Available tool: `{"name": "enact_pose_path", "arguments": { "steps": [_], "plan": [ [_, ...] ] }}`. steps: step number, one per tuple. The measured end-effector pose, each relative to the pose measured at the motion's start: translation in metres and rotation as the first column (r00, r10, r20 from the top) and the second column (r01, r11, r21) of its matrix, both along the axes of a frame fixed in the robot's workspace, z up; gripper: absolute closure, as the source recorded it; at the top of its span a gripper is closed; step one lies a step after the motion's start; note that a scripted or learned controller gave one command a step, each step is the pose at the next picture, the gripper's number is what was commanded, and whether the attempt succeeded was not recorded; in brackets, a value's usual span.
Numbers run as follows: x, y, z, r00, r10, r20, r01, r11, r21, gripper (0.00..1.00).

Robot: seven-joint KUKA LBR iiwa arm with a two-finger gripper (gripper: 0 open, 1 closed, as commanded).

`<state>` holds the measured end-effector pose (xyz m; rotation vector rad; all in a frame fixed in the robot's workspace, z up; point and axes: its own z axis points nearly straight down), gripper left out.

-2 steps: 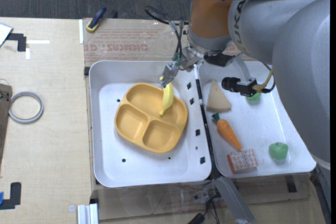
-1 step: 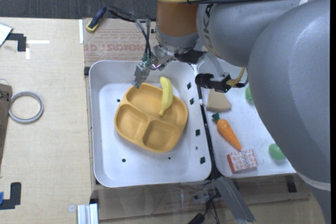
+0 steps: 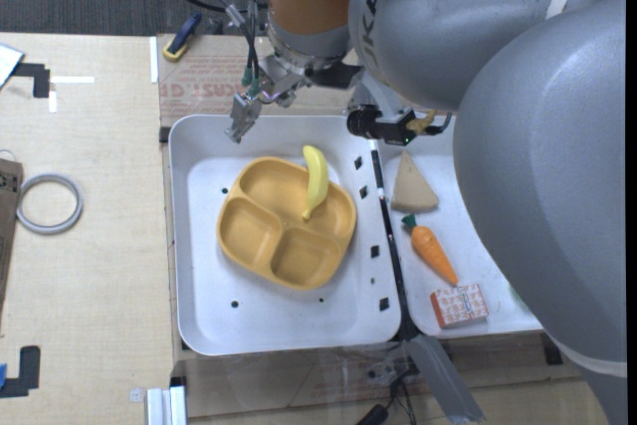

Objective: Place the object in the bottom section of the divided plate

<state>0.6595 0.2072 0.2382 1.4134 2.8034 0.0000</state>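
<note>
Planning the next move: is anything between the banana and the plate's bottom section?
Nothing visible. The banana lies across the plate's upper right rim and section; the bottom section sits just below it. The gripper is off the plate's upper left.

Bench point(image 3: 90, 294) bears two bins point(image 3: 199, 314), tape roll point(image 3: 45, 203).

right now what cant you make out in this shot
- Gripper: too small and dark in the camera view to read its fingers.
- Right bin: its right part is hidden behind the grey arm.
- Small box: print too small to read.
- Banana: contact with the divided plate unclear.
</note>
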Motion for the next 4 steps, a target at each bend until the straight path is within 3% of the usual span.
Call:
{"name": "enact_pose_path", "arguments": {
  "steps": [1,2,3,4],
  "plan": [
    [0.001,-0.001,0.01,1.0,0.001,0.003,-0.001,1.0,-0.002,1.0],
    [0.0,0.013,-0.017,0.997,-0.072,-0.003,0.072,0.997,-0.001,1.0],
    [0.0,0.013,0.039,0.983,0.181,0.002,-0.181,0.983,-0.001,1.0],
    [0.001,0.013,0.049,0.984,0.181,0.005,-0.181,0.984,-0.002,1.0]
  ]
}}
